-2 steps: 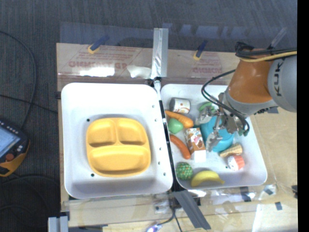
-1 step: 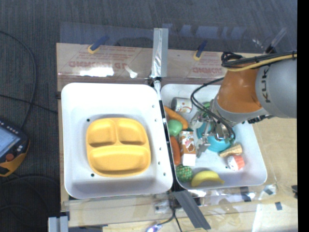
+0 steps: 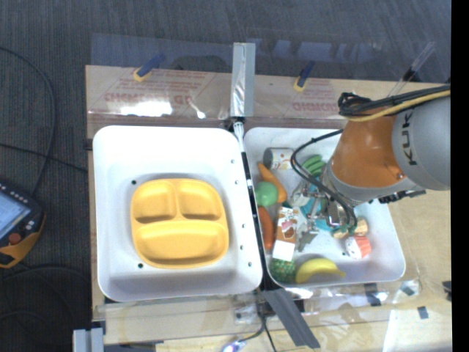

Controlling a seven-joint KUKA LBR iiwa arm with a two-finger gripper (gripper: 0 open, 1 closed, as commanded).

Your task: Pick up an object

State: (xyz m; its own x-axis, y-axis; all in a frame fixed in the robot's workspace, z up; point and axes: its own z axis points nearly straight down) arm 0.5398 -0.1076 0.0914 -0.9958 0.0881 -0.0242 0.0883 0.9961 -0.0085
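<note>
gripper (image 3: 316,215) down in the toy clutter of the right bin (image 3: 388,259), just above the banana (image 3: 316,270), grip honestly can't tell

Bench (image 3: 117,97): brown board surface under a clear sheet, set on dark carpet. Two shallow white bins lie on it side by side, touching along their inner edges: left bin (image 3: 110,160) and right bin (image 3: 385,259). Two small blue-and-yellow clips, one (image 3: 149,67) at far left, one (image 3: 303,78) at far right, sit along the far edge.
</note>
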